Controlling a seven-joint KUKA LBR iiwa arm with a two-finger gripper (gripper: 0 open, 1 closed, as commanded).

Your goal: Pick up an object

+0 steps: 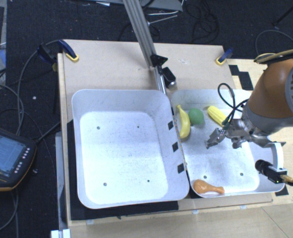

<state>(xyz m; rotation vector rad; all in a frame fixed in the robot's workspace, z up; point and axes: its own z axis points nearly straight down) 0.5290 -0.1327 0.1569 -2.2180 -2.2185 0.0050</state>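
In the right bin (235,175) lie a yellow banana (184,123) against the left wall and a green ball (197,116) touching it. A yellow corn-like piece (216,115) rests toward the back. An orange pear-shaped toy (208,187) sits at the front edge. My gripper (223,140) hangs over the bin's middle, just in front of the corn-like piece. It is open, with nothing between its fingers.
The left bin (121,148) stands beside the right one, with their walls overlapping in the middle. A slanted metal pole (145,36) with a clamp rises behind the bins. The arm's orange band (274,90) and a black cable loop (228,98) hang over the right bin's back right.
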